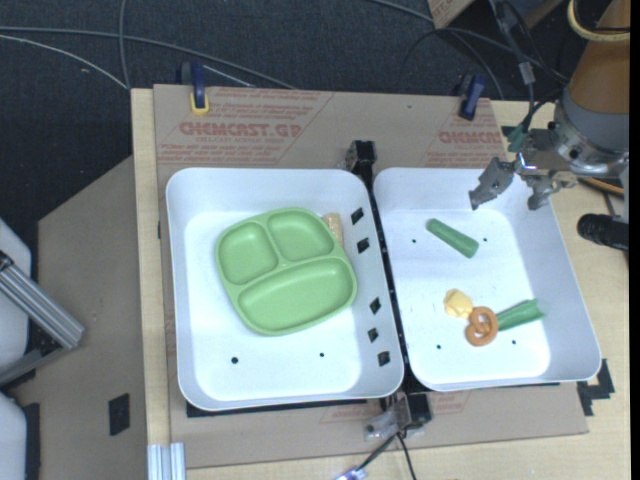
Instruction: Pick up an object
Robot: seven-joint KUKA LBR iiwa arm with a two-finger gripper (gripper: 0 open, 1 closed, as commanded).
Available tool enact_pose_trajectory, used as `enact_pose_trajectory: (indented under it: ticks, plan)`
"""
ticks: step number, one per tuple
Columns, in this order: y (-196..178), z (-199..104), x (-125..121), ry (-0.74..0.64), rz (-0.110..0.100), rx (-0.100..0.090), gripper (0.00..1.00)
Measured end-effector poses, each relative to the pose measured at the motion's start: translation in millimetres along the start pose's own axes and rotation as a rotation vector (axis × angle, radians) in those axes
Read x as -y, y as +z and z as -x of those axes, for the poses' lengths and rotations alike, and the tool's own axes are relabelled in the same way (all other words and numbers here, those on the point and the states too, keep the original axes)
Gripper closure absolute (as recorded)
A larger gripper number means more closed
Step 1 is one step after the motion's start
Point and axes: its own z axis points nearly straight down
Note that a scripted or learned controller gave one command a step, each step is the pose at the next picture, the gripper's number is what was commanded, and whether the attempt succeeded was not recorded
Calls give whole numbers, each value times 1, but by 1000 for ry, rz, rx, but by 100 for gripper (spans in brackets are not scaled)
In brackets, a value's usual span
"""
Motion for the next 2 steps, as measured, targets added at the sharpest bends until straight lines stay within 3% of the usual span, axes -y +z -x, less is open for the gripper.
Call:
enact_pose_trajectory:
  ticks: [1,2]
  plan:
    - [-7,0,-2,-3,13,2,0]
    - [55,-7,-2,-3,7,0,0]
